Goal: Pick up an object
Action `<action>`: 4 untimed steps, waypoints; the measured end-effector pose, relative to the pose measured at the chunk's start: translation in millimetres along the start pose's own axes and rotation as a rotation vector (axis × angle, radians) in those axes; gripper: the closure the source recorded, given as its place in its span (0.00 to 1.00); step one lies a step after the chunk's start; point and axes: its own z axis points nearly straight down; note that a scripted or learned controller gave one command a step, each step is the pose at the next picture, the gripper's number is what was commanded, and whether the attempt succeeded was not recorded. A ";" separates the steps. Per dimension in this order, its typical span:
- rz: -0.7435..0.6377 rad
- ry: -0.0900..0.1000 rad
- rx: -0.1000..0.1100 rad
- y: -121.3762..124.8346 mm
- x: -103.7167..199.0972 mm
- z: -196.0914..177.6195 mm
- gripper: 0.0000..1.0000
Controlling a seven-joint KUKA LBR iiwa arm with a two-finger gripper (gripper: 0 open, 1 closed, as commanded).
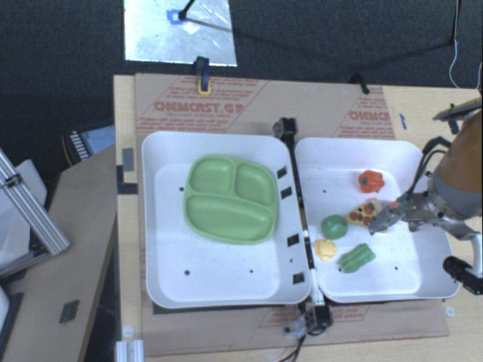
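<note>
While the arm reached in from the right, its end effector hung low in the right bin — grip state could not be told. Five small toys lay there: red pepper, pizza slice beside the tip, green ball, yellow piece, green pickle. Left bin — one green tray.

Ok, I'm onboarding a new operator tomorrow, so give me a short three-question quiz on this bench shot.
1. True or false: the green divided plate lies in the left bin.
2. Which toy lies nearest the gripper? A) red pepper B) pizza slice C) green pickle
3. Fill in: the yellow piece sits just below the green ____.

Key: 1 true; 2 B; 3 ball.
</note>
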 end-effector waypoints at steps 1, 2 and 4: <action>-0.001 -0.002 -0.006 1.9 -0.6 -12.9 1.00; -0.003 -0.003 -0.010 3.9 -1.0 -67.0 1.00; -0.009 0.001 -0.004 18.5 52.9 -56.0 1.00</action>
